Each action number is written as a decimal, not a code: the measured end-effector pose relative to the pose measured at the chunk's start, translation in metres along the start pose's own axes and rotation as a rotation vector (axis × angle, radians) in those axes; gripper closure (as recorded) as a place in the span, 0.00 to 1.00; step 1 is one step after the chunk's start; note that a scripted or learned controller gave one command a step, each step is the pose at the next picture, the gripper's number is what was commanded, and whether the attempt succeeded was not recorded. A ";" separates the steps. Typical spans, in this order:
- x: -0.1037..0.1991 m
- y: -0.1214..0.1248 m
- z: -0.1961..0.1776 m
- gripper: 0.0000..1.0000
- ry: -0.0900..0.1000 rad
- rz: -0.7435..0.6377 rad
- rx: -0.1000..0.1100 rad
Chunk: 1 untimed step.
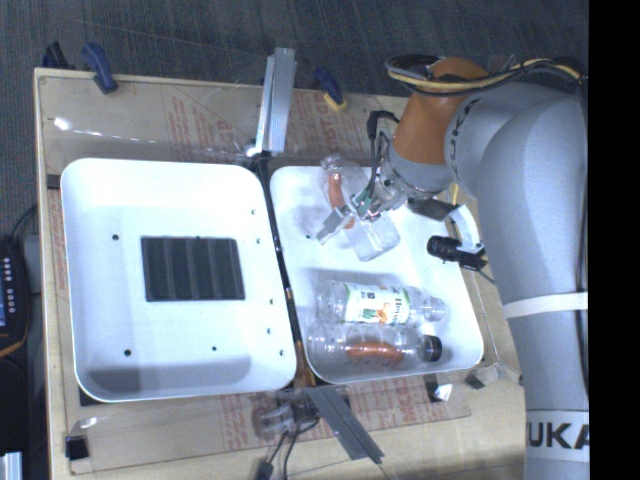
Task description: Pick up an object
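My gripper (352, 211) hangs low over the back half of the right bin (300, 268), below the arm's orange band. A clear plastic cup-like piece (378, 236) lies right under and beside it. A clear wrapper with an orange item (335, 183) lies just to the gripper's left, at the back of the bin. At the bin's front lie a clear bottle with a white, green and orange label (375, 306) and a second clear bottle with orange contents and a black cap (372, 349). Whether anything is gripped is hidden by the wrist.
The left bin (100, 218) holds a dark ribbed rectangular block (192, 268). A metal divider post (274, 103) rises between the bins at the back. Blue clamps (98, 66) hold the board's far edge. The grey arm (520, 198) covers the right side.
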<state>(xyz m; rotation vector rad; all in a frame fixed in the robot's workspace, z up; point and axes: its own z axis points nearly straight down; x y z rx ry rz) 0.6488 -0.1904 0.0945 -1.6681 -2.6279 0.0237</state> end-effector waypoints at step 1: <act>0.057 0.033 -0.080 1.00 -0.016 0.036 -0.027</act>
